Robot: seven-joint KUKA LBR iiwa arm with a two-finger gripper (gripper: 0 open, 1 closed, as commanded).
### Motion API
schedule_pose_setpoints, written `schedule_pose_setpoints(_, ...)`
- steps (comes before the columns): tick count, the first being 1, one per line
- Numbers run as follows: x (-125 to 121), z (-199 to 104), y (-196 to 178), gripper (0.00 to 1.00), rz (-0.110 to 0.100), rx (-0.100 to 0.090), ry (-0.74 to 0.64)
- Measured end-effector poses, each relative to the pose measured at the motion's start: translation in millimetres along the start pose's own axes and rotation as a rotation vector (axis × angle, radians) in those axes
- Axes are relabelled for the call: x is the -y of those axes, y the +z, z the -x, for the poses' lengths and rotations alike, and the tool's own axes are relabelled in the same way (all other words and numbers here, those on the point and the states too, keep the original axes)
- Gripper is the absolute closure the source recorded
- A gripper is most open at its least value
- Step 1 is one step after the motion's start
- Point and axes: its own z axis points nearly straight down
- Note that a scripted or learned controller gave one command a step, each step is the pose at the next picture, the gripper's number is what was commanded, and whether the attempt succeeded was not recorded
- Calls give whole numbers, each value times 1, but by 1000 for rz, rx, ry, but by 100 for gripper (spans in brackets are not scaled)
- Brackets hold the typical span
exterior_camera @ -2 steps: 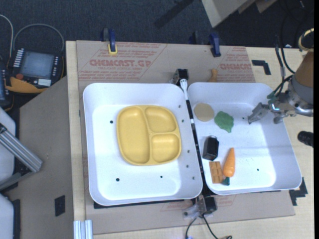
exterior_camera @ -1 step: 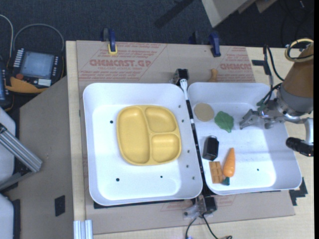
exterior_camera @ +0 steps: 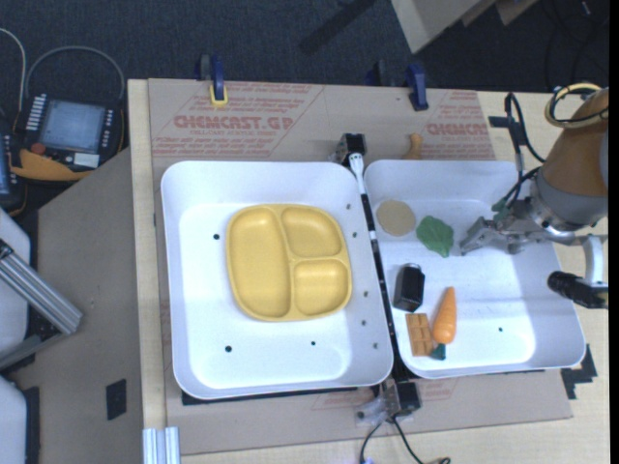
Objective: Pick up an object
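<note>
In the right bin [exterior_camera: 542,351] lie a green leafy piece [exterior_camera: 436,234], a tan round disc [exterior_camera: 396,217], a black block [exterior_camera: 410,287], an orange carrot [exterior_camera: 445,315] and a brown cracker-like piece [exterior_camera: 420,333]. My gripper [exterior_camera: 473,236] hangs over the upper right part of this bin, just right of the green piece and apart from it. Its fingers [exterior_camera: 466,246] point left, stand open and have nothing between them. The grey wrist with its orange band [exterior_camera: 580,158] rises behind it at the right.
The left bin [exterior_camera: 193,307] bears a yellow divided plate [exterior_camera: 288,259]. A small teal bit [exterior_camera: 438,352] lies beside the cracker-like piece. A black cable [exterior_camera: 513,133] runs along the arm. Bare white floor lies in the right bin's lower right.
</note>
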Motion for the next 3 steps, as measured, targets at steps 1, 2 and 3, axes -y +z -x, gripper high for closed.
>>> schedule_pose_setpoints(1, -1, 0, -12, 100, 4, 2, 0)
schedule_pose_setpoints(2, -3, 1, -55, 100, 9, 5, 0)
schedule_pose_setpoints(3, -12, 4, -103, 100, 10, 5, 0)
